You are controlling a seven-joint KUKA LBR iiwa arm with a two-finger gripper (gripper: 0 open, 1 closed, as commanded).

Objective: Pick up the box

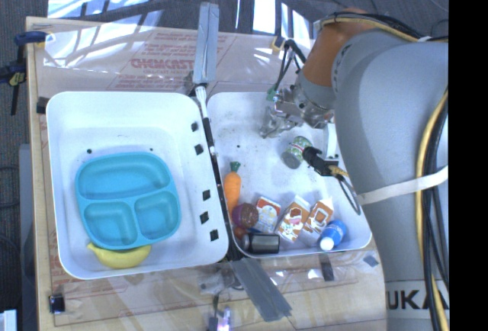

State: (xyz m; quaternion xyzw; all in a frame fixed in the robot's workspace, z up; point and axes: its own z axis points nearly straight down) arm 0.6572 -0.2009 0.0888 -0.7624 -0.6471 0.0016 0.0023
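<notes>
- We see the tool [276,122] low over the far part of the right bin [252,112], near its back wall; we cannot tell how it is set.
- The boxes sit near the front wall of that bin: a small carton [265,213] beside the onion [245,215], then two more cartons [292,221] [319,216] in a row toward the bottle [332,235].
- All three are well apart from the tool, with a can [296,152] lying between them.
- We judge the step in hand to be the reach toward a box, with nothing held as far as we can see.
- To do it well, we would pass over the can, pick the carton with the most free room at its sides, and come down square across its narrow faces.
- The cartons lean on each other, so a skewed approach could push them into the wall or the dark object [263,243] in front.
- The carrot [232,186] lies by the divider; the left bin [61,112] carries a blue tray [126,196] and a banana [118,255].
- Red print on the table sheet [164,62] is mirrored, and we cannot read it surely; white letters "UKA" show on the arm base [408,299]. Carton labels are too small to read.
</notes>
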